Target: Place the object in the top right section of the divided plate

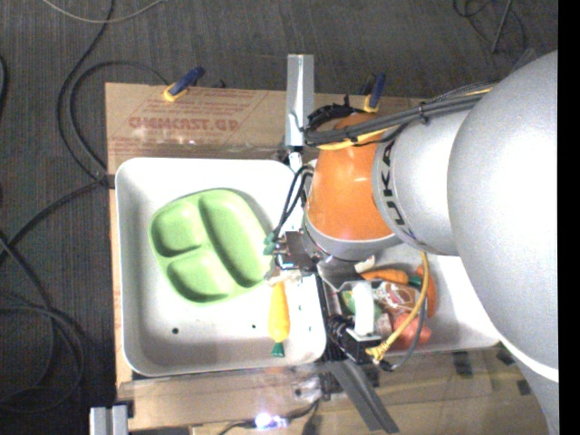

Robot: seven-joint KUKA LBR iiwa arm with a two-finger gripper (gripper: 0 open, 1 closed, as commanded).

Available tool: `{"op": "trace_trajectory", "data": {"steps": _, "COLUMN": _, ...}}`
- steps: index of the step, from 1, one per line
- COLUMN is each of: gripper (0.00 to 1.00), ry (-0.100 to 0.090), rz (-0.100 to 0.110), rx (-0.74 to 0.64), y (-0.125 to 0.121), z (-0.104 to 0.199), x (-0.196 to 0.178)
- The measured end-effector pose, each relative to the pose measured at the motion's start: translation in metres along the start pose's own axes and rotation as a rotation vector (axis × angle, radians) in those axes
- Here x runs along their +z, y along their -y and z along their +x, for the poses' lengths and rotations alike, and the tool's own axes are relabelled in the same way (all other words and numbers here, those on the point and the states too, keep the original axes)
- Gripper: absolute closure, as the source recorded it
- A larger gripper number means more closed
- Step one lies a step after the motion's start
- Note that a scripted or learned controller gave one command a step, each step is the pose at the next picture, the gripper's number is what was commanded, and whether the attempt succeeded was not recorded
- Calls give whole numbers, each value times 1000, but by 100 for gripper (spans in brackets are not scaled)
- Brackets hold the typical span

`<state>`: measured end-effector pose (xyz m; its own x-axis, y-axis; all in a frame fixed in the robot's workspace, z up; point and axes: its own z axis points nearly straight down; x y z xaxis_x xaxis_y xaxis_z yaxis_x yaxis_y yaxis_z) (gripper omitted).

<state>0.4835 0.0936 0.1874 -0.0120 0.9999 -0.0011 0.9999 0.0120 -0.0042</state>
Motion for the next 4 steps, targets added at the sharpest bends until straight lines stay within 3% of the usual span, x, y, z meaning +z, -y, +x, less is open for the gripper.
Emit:
{"op": "trace_trajectory", "data": {"steps": 1, "gripper": 100, "ry": 1, "rz": -2, "rx": -238, "y": 0, "z": 39, "x": -89}}
{"op": "trace_trajectory", "data": {"steps": 2, "gripper": 100, "ry": 2, "rz": 2, "rx": -294, "y": -55, "z": 110, "x": 7}}
{"op": "trace_trajectory", "data": {"steps": 3, "gripper": 100, "ry": 3, "rz": -1, "rx": -255, "y": -138, "z": 84, "x": -4}}
{"op": "trace_trajectory", "data": {"steps": 4, "gripper": 100, "ry": 2, "rz": -20, "rx": -448, "y": -123, "z": 76, "x": 81}}
